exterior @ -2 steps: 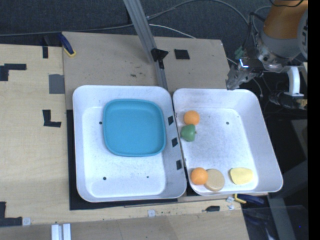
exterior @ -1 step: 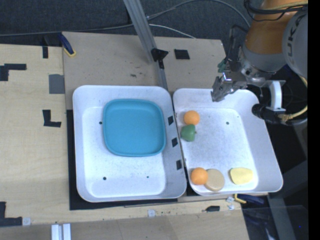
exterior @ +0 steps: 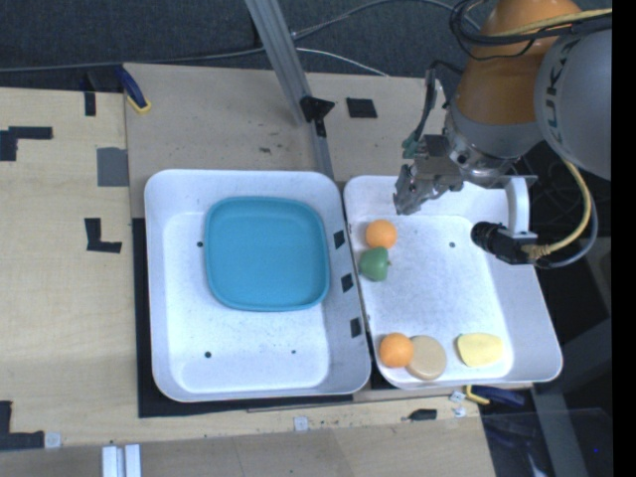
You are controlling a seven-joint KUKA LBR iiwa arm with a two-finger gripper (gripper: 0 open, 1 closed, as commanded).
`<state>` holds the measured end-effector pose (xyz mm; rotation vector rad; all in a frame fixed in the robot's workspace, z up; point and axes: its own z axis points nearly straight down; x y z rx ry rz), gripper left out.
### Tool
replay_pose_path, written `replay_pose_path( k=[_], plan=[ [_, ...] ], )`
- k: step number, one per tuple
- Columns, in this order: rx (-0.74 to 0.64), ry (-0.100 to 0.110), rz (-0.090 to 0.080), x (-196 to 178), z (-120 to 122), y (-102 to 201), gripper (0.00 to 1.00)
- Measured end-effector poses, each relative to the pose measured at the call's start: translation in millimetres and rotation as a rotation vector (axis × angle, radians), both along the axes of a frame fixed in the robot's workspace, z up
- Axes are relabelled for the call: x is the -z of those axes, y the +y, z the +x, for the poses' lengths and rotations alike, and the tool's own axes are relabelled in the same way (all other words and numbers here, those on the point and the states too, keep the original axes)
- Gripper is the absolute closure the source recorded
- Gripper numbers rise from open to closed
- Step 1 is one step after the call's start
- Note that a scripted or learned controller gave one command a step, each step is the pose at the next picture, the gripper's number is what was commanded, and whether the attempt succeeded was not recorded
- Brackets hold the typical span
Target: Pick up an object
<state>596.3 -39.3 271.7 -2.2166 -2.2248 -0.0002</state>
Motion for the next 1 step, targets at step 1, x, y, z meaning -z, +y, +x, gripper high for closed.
replay_pose_path(
  k=[1],
  plan=[
    [0.001,0.001,0.000,19.8,-14.1,38.8,1.00]
  ],
)
